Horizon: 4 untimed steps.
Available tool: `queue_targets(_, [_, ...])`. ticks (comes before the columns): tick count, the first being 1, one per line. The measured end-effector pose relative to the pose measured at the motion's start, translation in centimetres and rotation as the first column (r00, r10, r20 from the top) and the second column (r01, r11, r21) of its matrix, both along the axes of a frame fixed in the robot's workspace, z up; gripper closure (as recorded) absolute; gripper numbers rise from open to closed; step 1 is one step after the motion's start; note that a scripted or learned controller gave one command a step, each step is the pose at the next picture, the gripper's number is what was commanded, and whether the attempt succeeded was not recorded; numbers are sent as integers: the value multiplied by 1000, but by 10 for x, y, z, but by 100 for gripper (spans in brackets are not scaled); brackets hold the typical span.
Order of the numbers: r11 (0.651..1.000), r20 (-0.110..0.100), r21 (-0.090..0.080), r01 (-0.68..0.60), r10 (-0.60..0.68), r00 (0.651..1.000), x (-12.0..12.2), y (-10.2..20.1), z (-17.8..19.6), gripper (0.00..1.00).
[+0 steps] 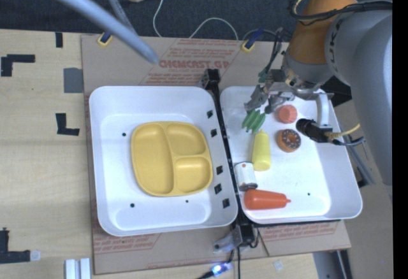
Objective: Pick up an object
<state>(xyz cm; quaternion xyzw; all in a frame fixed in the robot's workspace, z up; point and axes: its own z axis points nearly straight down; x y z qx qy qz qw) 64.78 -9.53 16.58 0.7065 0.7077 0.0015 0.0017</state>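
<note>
In the right bin (319, 201) lie a green vegetable (254, 121), a yellow corn-like piece (261, 151), a round salmon-red item (287, 113), a brown sprinkled donut (288, 140), a small silver can (245, 176) and an orange carrot (266, 199). My gripper (264, 100) hangs over the bin's far left part. It sits right at the upper end of the green vegetable and just left of the salmon-red item. From this slant I cannot make out whether it touches the vegetable.
The left bin (105, 144) holds a yellow divided plate (171, 157). A black divider (220, 144) runs between the two bins. The arm's grey body and orange band (319, 23) loom over the right bin's far right corner.
</note>
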Motion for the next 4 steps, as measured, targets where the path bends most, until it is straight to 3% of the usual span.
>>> queue_targets(1, [1000, -1, 0, 1, -1, 1000, 1, 0, 48, 100])
queue_targets(4, [1000, -7, 2, -6, 6, 1000, -51, 162, 73, 100])
